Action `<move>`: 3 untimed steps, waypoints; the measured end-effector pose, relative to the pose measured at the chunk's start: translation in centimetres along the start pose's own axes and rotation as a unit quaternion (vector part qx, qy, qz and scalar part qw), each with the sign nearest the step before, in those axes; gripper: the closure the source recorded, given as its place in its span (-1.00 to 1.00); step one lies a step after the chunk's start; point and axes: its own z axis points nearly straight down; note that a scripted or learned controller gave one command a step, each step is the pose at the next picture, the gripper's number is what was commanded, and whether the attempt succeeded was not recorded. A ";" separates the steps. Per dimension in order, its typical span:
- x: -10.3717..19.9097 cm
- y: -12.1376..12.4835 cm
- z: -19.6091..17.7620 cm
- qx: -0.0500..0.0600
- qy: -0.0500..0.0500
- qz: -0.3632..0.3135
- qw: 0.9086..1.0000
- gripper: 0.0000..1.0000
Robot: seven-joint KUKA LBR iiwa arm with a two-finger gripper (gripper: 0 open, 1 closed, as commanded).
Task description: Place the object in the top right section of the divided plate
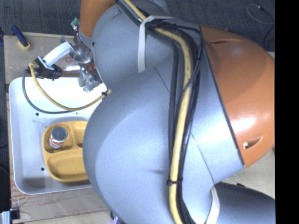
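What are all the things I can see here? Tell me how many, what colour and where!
bin: one, white, left side of the bench
divided plate: one, yellow, in the bin's lower part, partly behind the arm
small can: one, silver top with red side, upright in the plate's upper left section
blue and yellow item: one, too small to name, on the bench's top left edge
gripper: one, metal, over the bin's top edge
arm: one, grey and orange, with yellow and black cables

Robot lab: cabled arm (pixel 177 125) over white bin (pixel 23 125).
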 end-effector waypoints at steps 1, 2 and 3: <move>-6.7 4.0 10.3 0.003 -0.004 0.007 1.000 1.00; -0.8 4.2 -11.4 0.001 0.000 0.014 1.000 1.00; -8.5 6.0 0.9 0.003 -0.004 -0.024 1.000 1.00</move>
